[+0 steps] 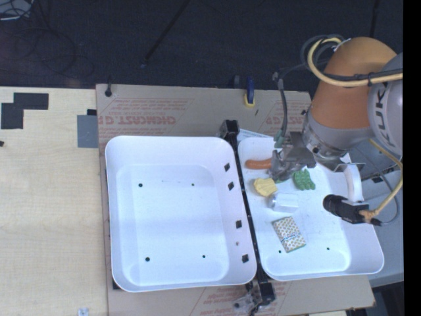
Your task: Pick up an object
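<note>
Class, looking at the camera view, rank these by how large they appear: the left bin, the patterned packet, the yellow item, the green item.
1. Left bin, by far the largest.
2. Patterned packet.
3. Yellow item and green item: they look about alike, so I won't rank them.

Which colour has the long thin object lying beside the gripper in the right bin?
Orange, best seen in the camera view.
</note>
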Controlling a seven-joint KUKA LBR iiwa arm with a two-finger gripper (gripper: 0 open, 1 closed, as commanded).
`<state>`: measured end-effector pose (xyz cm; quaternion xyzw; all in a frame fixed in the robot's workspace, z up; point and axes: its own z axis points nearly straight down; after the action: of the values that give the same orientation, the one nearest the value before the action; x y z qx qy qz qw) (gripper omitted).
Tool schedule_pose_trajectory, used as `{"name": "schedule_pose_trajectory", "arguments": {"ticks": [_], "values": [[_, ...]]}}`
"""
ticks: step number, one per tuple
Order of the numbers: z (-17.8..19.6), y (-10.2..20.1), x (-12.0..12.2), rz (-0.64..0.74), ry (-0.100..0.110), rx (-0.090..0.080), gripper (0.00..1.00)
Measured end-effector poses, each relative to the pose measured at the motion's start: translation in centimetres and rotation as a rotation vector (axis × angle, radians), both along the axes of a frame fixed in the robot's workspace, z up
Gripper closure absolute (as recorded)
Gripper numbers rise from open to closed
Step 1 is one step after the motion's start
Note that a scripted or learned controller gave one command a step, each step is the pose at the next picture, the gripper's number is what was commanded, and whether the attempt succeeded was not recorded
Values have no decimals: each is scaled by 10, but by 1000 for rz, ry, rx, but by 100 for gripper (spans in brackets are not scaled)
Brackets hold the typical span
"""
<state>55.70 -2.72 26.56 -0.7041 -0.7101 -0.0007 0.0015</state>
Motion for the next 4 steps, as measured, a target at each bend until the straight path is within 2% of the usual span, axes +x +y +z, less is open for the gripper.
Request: {"name": "schedule_pose_trajectory", "arguments": {"ticks": [1,2,3,4], "values": [[65,72,11,0,-5,-1,100],[56,102,-26,-5,5,-3,100],[137,169,-43,0,-6,1,100],[142,213,8,-5,-1,-3,100]]}}
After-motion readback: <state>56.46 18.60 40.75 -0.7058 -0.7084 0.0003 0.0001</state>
